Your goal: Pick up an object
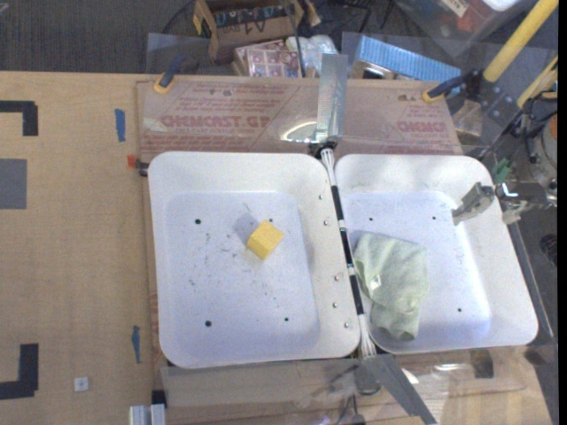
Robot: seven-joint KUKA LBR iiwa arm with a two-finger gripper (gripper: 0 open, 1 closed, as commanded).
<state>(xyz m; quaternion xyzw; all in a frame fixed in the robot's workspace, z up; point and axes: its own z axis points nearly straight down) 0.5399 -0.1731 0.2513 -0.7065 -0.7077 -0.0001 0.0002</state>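
Where the two white bins are set side by side on the wooden counter (71, 237), a small yellow block (265, 239) is seen in the left bin (177, 335), a little above the middle of its floor and turned at an angle to the walls. It is touched by nothing, and dark specks are scattered on the floor around it. In the right bin (505, 326) a crumpled pale green cloth (394, 282) is laid against the left wall, spread from mid-bin down to the lower left corner. The gripper (474, 202) is seen at the right bin's upper right, over the floor near the right wall, well apart from the cloth and further still from the block. Nothing is seen held in it; whether it is apart or together cannot be told, since it is small and blurred. Behind the bins a cardboard sheet (230, 122) with red lettering is laid flat, and a metal bracket (331, 96) is stood upright on it above the seam between the bins. Blue tape strips (120, 124) and black marks (22, 118) are noted on the counter to the left. A yellow pole (527, 25) is seen at top right.
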